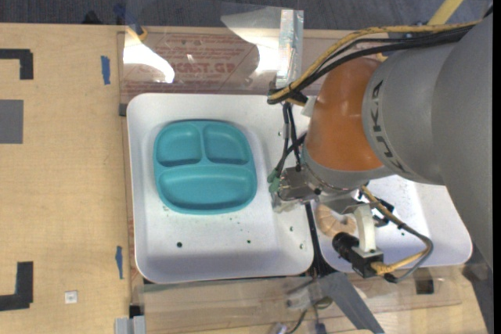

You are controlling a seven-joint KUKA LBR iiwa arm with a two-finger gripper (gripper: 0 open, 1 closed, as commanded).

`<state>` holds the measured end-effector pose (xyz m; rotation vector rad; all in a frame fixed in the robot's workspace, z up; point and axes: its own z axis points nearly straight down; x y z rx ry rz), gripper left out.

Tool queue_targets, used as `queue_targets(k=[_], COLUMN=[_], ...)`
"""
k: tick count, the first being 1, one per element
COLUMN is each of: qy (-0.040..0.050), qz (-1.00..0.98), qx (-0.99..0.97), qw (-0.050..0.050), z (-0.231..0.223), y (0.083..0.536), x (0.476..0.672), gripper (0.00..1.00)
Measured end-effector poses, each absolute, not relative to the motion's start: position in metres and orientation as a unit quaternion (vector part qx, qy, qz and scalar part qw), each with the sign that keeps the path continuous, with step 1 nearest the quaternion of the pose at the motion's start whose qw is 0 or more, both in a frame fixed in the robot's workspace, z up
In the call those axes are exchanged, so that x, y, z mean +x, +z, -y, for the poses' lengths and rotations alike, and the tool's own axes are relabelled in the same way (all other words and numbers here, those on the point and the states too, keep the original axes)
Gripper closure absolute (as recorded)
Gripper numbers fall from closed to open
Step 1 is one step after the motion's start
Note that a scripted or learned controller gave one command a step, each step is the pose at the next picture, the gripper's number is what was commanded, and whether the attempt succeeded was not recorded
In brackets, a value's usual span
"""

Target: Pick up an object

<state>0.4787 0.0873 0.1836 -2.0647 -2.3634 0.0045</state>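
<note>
pincer [288,190] low at the right edge of the left bin [149,192], just by the wall shared with the right bin [442,227]. open or closed: cannot tell, tucked under the wrist of the arm [423,113]. nothing seen held.

likeliest thing to pick: teal divided plate [205,167], flat in the left bin, toward its far edge and roughly midway between the left and right edges. near the pincer but apart from it. looks like moulded plastic or silicone, so probably light, fairly stiff, smooth and slippery, not fragile. lies flat, with no tall side to pinch. best bet the raised rim on the side facing the bin's right edge, or a ridge between compartments, taken from above. some risk of sliding along the bin floor instead of lifting.

few small dark specks [179,245] toward the near edge of the left bin, too small to name. pale tan something [329,220] at the left edge of the right bin, mostly hidden, not identifiable.
</note>
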Motion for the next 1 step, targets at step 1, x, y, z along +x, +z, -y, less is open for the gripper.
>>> queue_targets(k=[1], qy=[0.0003], qz=[0.588], qx=[-0.809], qw=[0.000], z=[-0.1203], y=[0.2264], x=[0.4790], gripper=[1.00])
